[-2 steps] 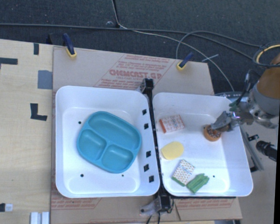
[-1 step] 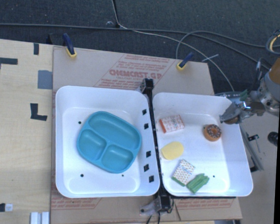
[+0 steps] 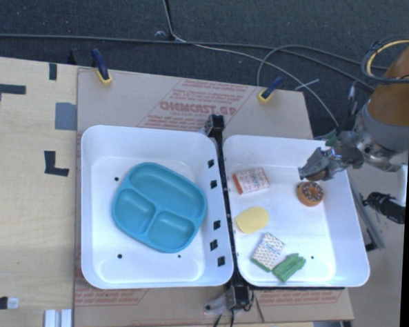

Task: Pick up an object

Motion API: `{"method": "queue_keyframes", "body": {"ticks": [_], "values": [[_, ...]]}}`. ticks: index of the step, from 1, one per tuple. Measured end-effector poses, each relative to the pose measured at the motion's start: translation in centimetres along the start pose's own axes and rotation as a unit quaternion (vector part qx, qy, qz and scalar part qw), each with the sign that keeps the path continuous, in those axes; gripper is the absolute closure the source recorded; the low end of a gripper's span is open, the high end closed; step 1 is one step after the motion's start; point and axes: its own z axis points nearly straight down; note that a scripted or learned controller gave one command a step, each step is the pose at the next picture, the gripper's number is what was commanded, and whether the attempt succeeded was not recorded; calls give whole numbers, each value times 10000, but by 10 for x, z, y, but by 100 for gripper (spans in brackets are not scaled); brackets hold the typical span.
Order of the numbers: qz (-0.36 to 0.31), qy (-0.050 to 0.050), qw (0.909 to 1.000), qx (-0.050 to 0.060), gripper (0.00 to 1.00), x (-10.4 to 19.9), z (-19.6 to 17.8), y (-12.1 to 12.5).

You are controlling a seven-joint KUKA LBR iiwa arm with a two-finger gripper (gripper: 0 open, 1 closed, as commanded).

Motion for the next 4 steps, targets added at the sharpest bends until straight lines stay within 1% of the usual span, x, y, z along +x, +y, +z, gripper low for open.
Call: {"method": "queue_keyframes", "body": {"ticks": [2,3,4], "values": [[4,-1,10000,15,100,97,31,-22],[-6,2,10000,5,100,151,25,-22],[-1,-2,10000,17,100,202,26,-40]]}}
